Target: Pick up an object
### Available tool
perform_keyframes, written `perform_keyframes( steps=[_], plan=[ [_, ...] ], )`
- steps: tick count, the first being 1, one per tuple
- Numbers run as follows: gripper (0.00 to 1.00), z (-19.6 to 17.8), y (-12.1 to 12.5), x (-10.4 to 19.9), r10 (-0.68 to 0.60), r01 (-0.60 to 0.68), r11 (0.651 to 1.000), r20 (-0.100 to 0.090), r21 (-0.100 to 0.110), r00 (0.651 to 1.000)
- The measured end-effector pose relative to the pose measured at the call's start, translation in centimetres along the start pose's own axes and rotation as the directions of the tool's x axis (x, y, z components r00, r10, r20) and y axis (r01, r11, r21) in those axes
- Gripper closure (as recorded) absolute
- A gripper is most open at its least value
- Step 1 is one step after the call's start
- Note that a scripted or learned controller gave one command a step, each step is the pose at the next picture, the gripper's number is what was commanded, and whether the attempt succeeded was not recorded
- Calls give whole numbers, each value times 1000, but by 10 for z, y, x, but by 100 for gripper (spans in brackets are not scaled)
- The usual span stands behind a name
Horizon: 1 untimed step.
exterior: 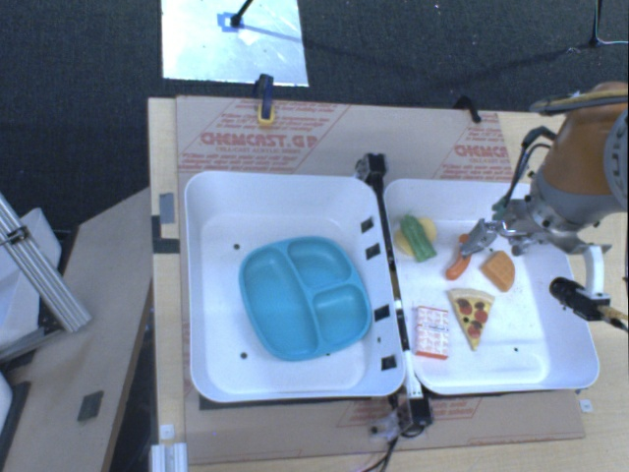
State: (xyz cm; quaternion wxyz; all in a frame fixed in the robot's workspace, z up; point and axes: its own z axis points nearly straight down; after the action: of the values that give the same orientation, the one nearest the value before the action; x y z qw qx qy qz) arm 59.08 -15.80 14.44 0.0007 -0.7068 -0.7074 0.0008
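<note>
Over the right bin (565,357) the arm (590,155) reaches in from the right, gripper (479,238) low near the bin's upper middle. Fingers slightly apart, nothing visibly between them. Tips sit just above the carrot (458,265), close to touching; can't tell if there is contact.

Right bin contents:
- carrot, orange, tilted, directly below the gripper
- corn and green veg (417,236), lying together left of the gripper, near the divider
- orange bread-like piece (498,270), just right of the carrot
- pizza slice (474,314), below the carrot and bread piece
- small red-and-white packet (431,331), left of the pizza, near the bin's left wall

Left bin (211,264) holds a blue divided plate (306,296), three compartments, lying flat, roughly centred.

Both bins sit side by side on printed cardboard (256,138), touching along the middle.
</note>
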Motion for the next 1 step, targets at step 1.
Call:
perform_keyframes(
  steps=[1],
  plan=[
    [0,58,4,2,-1,1,1000,5,-7,1000]
  ],
)
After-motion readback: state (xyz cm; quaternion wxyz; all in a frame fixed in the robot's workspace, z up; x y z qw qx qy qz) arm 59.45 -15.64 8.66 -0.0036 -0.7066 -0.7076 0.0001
